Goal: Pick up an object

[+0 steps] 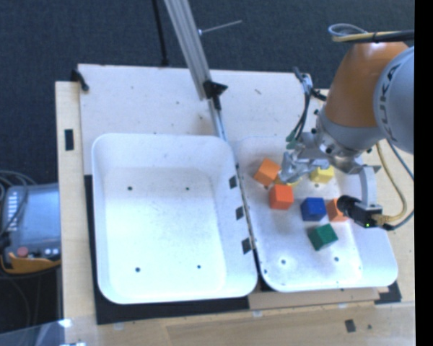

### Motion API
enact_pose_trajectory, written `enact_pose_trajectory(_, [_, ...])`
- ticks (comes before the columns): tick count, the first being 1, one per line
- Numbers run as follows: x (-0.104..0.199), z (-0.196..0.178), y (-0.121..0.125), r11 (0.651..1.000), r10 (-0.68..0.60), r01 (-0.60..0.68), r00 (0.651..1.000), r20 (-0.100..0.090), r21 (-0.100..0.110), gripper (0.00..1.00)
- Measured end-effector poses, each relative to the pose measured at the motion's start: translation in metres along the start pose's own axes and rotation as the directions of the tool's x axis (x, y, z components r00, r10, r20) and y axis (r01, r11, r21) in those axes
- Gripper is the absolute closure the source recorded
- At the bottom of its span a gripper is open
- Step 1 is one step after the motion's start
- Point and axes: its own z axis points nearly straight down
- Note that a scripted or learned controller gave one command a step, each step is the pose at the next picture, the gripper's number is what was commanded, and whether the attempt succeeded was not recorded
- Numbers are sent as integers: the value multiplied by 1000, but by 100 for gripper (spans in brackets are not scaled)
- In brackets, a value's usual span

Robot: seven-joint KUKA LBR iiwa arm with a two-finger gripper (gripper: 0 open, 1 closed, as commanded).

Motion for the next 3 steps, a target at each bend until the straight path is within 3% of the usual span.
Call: enact_pose_trajectory(3, [173, 4, 13, 1000, -1, 1, 1000, -1, 2, 100])
